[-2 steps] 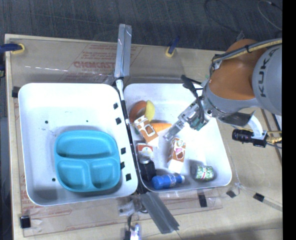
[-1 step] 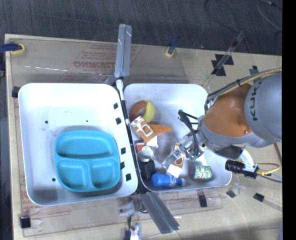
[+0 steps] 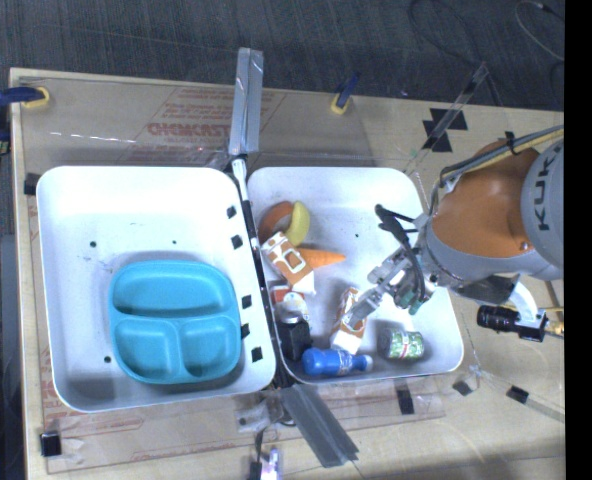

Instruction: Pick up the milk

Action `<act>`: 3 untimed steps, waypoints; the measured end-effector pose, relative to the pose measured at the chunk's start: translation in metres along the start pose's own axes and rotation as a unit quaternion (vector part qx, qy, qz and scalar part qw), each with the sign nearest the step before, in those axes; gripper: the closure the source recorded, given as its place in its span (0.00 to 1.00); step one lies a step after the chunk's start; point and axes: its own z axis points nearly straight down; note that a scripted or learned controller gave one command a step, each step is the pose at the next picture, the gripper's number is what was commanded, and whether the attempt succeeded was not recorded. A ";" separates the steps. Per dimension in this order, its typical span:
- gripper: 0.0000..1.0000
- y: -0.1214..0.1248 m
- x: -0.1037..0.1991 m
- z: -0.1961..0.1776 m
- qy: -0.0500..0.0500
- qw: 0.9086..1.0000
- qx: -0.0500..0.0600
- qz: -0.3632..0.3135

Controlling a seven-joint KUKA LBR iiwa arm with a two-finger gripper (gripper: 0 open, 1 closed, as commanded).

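Bright, even overhead light; white bins [image 3: 136,193] glare slightly; soft focus.

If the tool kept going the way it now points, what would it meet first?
The tool points down-left, at the orange-and-white carton lying just beyond its tip, probably the milk. That carton looks first in line. Height above it is unclear from this slanted view.

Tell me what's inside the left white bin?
A blue tray with three compartments lies in the left bin. Its compartments look bare. Whatever is under the tray is covered.
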 end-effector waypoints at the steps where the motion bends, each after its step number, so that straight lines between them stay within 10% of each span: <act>1: 0.00 -0.012 0.012 0.060 0.001 0.979 0.000 0.202; 2: 1.00 -0.011 0.011 0.051 0.000 0.980 0.000 0.199; 3: 1.00 0.025 0.050 -0.032 0.001 0.982 0.000 0.191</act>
